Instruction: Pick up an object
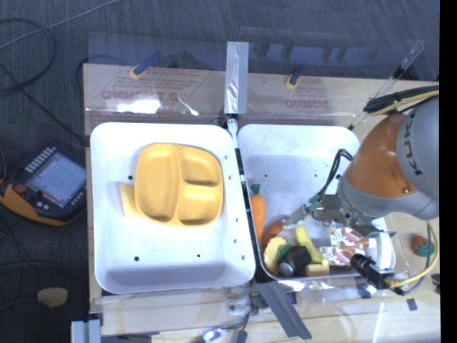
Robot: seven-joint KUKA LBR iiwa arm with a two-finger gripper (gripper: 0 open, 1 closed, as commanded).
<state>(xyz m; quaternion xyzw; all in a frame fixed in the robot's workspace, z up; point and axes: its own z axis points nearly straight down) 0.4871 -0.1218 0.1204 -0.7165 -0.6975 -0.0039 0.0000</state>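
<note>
The right bin [300, 156] holds a pile of small objects at its near edge. An orange carrot [258, 209] lies against the left wall, with a red-orange piece [273, 229] beside it. Further along are a yellow banana-like piece [307, 241], a yellow lump [275, 251], a dark object [298, 258] and a patterned red-and-white packet [346, 245]. My gripper [318, 211] hangs low over this pile, just above the yellow piece and the packet, largely hidden under the orange wrist [378, 170].
The left bin [114, 263] holds a yellow divided tray [178, 182] lying on a pale yellow sheet [127, 197]. A handheld controller [46, 184] lies on the floor at left. Cables and a black tool [400, 98] are at the right.
</note>
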